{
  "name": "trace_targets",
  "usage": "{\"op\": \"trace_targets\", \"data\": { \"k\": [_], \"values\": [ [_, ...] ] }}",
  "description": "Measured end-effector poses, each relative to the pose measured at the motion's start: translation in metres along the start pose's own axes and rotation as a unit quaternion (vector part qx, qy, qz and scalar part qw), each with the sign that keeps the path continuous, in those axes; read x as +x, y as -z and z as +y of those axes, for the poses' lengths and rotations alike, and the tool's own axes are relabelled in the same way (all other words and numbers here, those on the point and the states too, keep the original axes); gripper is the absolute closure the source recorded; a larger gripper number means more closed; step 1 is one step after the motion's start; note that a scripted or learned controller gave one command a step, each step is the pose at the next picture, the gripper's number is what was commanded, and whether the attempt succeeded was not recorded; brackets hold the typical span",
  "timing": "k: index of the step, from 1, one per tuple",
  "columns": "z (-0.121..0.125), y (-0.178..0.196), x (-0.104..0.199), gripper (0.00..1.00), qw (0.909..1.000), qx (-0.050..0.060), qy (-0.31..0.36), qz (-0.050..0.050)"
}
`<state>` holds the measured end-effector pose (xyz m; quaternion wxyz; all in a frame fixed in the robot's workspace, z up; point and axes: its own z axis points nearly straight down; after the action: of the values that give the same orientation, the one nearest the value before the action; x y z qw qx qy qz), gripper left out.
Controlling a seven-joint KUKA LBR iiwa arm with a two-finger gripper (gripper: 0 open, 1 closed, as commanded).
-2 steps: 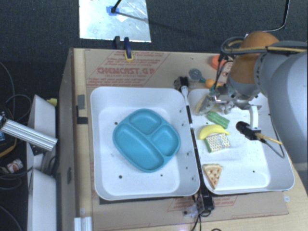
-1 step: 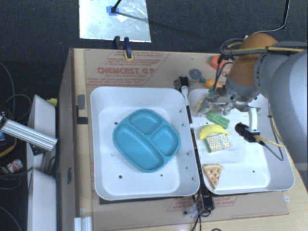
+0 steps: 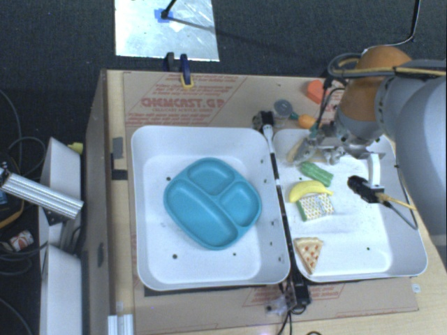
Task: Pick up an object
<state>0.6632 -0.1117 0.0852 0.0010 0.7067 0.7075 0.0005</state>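
The gripper hangs over the green pickle at the bin's eleven o'clock; I cannot tell its grip; it should drop straight down

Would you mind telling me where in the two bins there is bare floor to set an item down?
Left bin: bare strips surround the blue divided plate, widest along the near wall. Right bin: open floor right of the pizza slice, toward the near right corner. Crowded at its far end, where the gripper hangs over the green piece, banana and waffle.
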Motion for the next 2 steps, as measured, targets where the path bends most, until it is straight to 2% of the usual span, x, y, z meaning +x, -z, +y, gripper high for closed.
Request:
{"op": "trace_targets", "data": {
  "k": [1,2],
  "values": [
    [0.003,0.0,0.011,0.0,1.0,0.006,0.001,-0.002],
    [0.004,0.01,0.011,1.0,1.0,0.005,0.002,-0.001]
  ]
}}
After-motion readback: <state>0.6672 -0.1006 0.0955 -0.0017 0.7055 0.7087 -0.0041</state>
